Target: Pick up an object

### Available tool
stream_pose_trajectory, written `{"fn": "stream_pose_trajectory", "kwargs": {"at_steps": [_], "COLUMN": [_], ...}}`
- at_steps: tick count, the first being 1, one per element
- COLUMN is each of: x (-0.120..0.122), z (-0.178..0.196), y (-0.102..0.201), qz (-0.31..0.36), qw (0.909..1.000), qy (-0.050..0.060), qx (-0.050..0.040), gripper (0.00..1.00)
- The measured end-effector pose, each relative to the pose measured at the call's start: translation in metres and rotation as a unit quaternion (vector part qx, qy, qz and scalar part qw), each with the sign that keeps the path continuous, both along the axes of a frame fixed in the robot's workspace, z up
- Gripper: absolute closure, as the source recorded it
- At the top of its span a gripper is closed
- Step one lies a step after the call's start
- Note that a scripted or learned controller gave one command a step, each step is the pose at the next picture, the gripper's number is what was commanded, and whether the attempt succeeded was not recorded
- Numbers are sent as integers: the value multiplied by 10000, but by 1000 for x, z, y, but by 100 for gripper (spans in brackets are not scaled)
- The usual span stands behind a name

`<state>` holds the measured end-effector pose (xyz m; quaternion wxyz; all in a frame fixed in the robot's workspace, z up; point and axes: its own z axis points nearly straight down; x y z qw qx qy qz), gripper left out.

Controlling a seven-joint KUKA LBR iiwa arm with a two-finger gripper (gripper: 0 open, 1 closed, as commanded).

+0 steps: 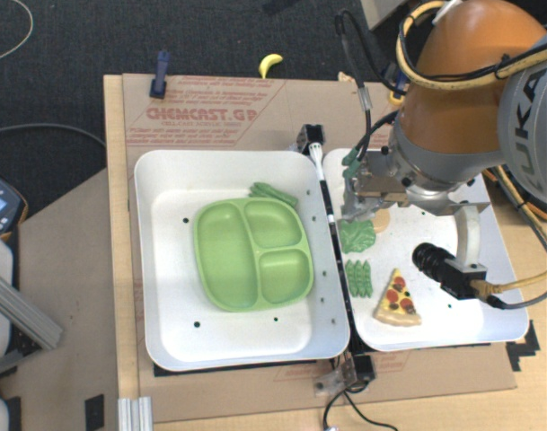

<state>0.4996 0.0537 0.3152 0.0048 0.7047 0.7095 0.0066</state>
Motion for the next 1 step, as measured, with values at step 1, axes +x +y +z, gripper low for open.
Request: {"fn": "stream_pose_trajectory", "kwargs": {"at_steps": [1], "x": [-20], "z": [128], "y": [0], "qz": [-17], "qw": [10000], "qy": [6], "qx": [0], "gripper": [100]}}
